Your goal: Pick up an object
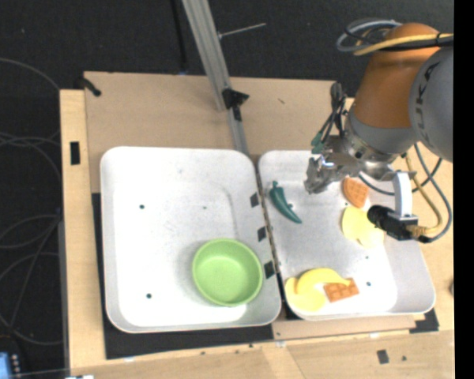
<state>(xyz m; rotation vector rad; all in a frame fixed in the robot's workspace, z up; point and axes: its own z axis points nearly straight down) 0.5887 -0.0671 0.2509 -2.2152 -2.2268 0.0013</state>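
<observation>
Hovering over the right white bin (pixel 383 287), the two-finger gripper (pixel 317 178) hangs beside a small orange waffle-like piece (pixel 355 190); whether it is clenched, I cannot tell. A green plastic bowl (pixel 227 272) sits in the left white bin (pixel 154 192).

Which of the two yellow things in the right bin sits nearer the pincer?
The pale yellow disc by the bin's right side, just below the pincer. The other yellow piece lies at the bin's front edge, beside an orange waffle.

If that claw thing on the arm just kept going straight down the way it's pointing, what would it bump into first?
Probably bare floor of the right bin. The gripper points down over an open patch between the green object and the orange piece. Depth is hard to judge from this slanted view.
</observation>
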